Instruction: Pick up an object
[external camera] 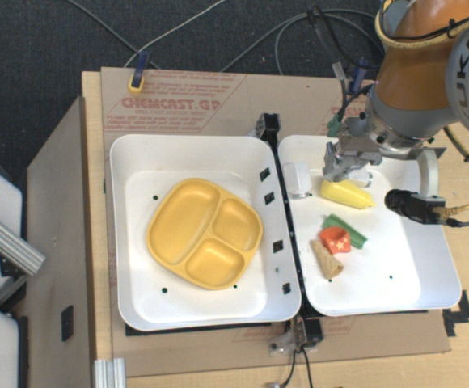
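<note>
- Gripper (341, 170) sits low over right bin (428, 289), at its upper-left part, hung from grey arm (428, 63) w/ orange band that comes in from top right.
- Fingers: can't tell if apart or together; grey metal blurs into one block from this angle.
- Yellow corn-like piece (348, 194) lies just under/in front of gripper tip, long axis roughly left-right, tilted a bit down to the right. Looks touching or nearly touching tip; can't tell if it's between the fingers.
- Red piece w/ green part (337, 239) lies near middle of right bin, just below corn, apart from it.
- Tan/brown piece (327, 260) just below-left of red one, touching or nearly so.
- Black cylinder w/ cable (412, 205) juts over right bin from right side, near corn's right end.
- Left bin (129, 297) holds yellow divided tray (204, 233), 3 compartments, turned at an angle, about centred.
- Both bins sit side by side on cardboard sheet (186, 91) w/ red print; black divider strip (279, 208) runs between them.
</note>
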`<action>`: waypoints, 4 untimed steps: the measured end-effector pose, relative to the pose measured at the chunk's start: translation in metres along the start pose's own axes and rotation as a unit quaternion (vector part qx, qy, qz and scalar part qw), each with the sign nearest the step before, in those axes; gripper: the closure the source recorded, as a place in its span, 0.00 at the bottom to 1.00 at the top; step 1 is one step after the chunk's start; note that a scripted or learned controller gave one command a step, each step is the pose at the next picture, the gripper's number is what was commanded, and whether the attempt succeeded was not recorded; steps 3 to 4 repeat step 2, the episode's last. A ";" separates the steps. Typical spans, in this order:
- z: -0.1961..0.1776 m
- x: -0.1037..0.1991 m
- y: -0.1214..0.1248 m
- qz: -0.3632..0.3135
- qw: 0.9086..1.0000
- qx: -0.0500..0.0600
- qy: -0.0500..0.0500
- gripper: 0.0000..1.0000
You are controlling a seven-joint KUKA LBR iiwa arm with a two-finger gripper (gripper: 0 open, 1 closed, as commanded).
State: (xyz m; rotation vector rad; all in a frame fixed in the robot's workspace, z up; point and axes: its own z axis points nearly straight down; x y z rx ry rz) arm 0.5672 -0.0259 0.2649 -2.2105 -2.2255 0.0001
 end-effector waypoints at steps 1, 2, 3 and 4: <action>0.011 0.064 0.006 -0.001 1.000 0.000 0.000 1.00; 0.013 0.114 0.018 0.000 1.000 -0.002 -0.001 1.00; 0.013 0.114 0.018 0.000 1.000 -0.002 -0.001 1.00; 0.013 0.114 0.018 0.000 1.000 -0.002 -0.001 1.00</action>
